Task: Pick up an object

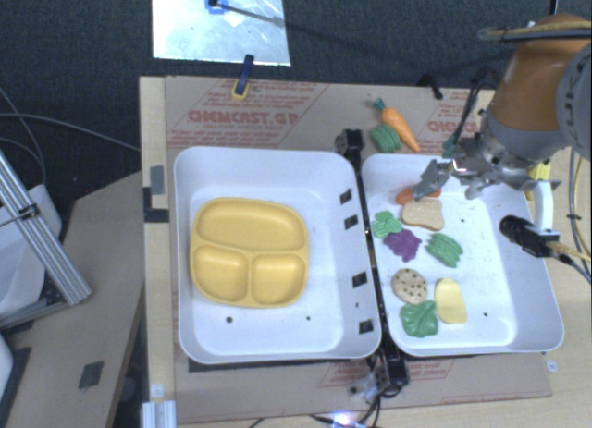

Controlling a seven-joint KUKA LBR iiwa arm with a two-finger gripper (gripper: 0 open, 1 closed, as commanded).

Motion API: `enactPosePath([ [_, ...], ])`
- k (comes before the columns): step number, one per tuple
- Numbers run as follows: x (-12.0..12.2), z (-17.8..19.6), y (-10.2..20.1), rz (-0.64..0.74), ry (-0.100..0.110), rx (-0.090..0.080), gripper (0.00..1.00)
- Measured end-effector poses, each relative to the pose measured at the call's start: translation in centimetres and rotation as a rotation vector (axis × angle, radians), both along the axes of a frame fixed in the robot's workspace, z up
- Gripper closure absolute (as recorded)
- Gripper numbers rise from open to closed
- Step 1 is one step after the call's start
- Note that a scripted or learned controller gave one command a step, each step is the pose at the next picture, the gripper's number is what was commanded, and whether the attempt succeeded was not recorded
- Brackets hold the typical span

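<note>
Hovering claw (433,179) just above bread slice (423,214) in right bin (527,324) | can't tell how open it is, nothing visibly held | probably lining up a grab | orange piece (405,196) tucked beside bread

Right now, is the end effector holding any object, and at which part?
Nothing is seen held. The end effector hovers over the right bin, just above the bread slice and an orange piece; its finger state cannot be told.

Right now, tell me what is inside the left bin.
The left bin holds one yellow divided tray, lying flat with three compartments showing nothing in them. Whatever sits beneath the tray is covered.
</note>
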State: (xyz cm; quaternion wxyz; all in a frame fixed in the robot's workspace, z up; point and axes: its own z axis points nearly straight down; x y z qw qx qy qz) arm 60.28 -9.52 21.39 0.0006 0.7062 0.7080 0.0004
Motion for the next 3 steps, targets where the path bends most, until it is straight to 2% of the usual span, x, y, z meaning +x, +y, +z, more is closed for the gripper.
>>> enactPosePath([
  [1,4.0,-3.0,6.9,0.008,-0.002,0.002,0.0],
  [2,-2.9,-3.0,15.5,0.01,0.004,0.005,0.0],
  [3,-2.5,-1.9,14.8,0.0,-0.002,0.002,1.0],
])
